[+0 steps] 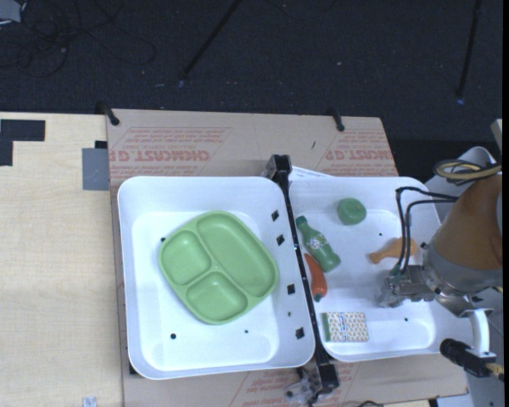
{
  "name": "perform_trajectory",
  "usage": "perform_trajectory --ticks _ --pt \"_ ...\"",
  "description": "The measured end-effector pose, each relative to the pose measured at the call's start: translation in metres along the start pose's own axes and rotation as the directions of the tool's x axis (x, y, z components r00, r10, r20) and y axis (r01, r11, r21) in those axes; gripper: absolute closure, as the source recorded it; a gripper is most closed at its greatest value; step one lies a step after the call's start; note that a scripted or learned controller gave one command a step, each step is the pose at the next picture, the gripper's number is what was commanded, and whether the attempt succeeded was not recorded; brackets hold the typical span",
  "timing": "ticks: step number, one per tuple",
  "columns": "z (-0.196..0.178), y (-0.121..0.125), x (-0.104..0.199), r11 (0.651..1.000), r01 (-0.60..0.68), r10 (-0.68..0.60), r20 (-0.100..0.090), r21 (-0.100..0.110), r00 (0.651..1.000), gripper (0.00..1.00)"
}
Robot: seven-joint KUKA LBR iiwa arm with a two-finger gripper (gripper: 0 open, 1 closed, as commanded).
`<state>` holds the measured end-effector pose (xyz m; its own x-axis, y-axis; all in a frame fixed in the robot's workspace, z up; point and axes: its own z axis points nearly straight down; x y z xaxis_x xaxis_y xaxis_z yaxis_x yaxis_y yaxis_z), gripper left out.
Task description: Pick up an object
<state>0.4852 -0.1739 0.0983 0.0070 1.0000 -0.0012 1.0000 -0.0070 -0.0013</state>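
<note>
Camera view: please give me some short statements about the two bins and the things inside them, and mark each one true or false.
1. The green divided plate lies in the left bin. True.
2. The green bottle lies on the divided plate. False: it lies in the right bin, close to the wall between the bins.
3. The round green object is in the right bin. True.
4. The patterned packet is at the far edge of the right bin. False: it lies near the front edge.
5. The gripper is above the left bin. False: it is over the right bin.
</note>
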Motion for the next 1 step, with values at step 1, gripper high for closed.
perform_trajectory --ticks 1 --pt "-0.0433 0.0025 -0.0058 1.0 0.003 -0.003 -0.001 -0.003 1.0 1.0"
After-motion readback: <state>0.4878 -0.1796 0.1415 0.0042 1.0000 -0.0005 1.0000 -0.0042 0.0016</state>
